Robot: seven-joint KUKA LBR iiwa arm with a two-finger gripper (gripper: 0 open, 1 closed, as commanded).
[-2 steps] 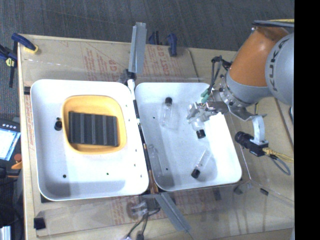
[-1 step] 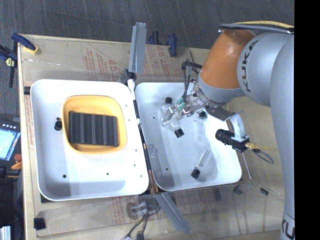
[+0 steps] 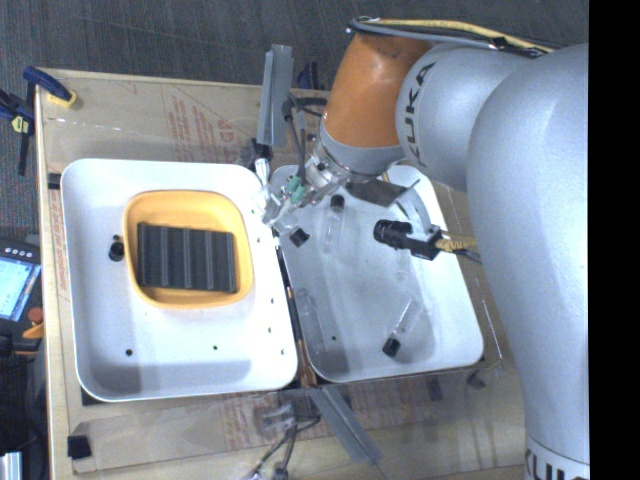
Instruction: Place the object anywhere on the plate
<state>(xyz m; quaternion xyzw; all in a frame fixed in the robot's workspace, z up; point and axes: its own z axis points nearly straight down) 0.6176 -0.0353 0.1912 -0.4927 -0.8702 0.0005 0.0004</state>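
A yellow plate (image 3: 186, 208) with a dark ribbed insert lies in the left bin (image 3: 90, 348). My gripper (image 3: 288, 208) hangs over the upper left corner of the right bin (image 3: 450, 340), close to the wall between the two bins. Just below it lies a clear tube with a black cap (image 3: 298, 236). A second clear tube with a black cap (image 3: 398, 332) rests near the right bin's front. The wrist and the big grey arm hide much of the right bin's back and right side.
A small black knob (image 3: 117, 250) sits in the left bin, left of the plate. A black fitting with a cable (image 3: 405, 236) sticks out under the arm. Clamps and a metal bracket (image 3: 275, 93) stand behind the bins.
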